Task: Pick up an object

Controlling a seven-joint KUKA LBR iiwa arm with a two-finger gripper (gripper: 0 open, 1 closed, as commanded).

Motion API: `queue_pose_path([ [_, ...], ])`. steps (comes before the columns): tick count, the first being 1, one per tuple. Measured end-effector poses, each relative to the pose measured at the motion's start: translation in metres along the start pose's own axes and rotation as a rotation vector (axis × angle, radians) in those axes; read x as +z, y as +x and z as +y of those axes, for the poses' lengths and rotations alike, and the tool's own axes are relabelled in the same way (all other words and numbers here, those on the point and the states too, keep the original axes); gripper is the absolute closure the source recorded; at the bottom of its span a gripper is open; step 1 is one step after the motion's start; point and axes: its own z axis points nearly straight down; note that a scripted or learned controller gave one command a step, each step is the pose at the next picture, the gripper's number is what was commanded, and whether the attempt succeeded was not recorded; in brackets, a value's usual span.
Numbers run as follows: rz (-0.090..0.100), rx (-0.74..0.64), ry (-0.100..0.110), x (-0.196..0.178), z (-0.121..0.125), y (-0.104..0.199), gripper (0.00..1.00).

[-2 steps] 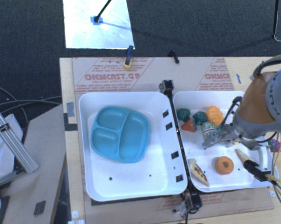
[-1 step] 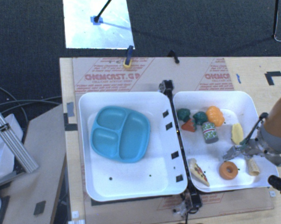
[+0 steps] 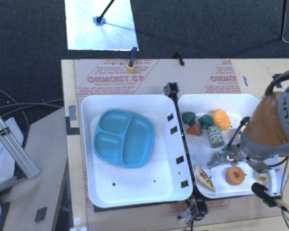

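Note:
The right bin (image 3: 215,98) holds several toy foods. An orange fruit (image 3: 220,118), two green pieces (image 3: 188,118) and a red piece (image 3: 194,130) lie at its far side, with a small green-labelled can (image 3: 215,136) just below them. A pizza slice (image 3: 204,177) lies at the near left and a brown donut (image 3: 234,175) near the front. My gripper (image 3: 217,158) hangs low over the bin floor between the can, the pizza slice and the donut. I see nothing held in it.
The left bin (image 3: 129,100) carries a blue divided plate (image 3: 124,137). A black divider with clips (image 3: 180,135) runs between the bins. The arm's orange band (image 3: 271,121) covers the right bin's right side. A yellow-handled tool (image 3: 131,60) lies behind the bins.

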Motion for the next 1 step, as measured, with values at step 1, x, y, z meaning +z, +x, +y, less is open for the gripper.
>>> queue_pose_path([
  [1, -0.015, 0.012, -0.019, -0.1815, 0.0005, -0.084, 0.0],
])
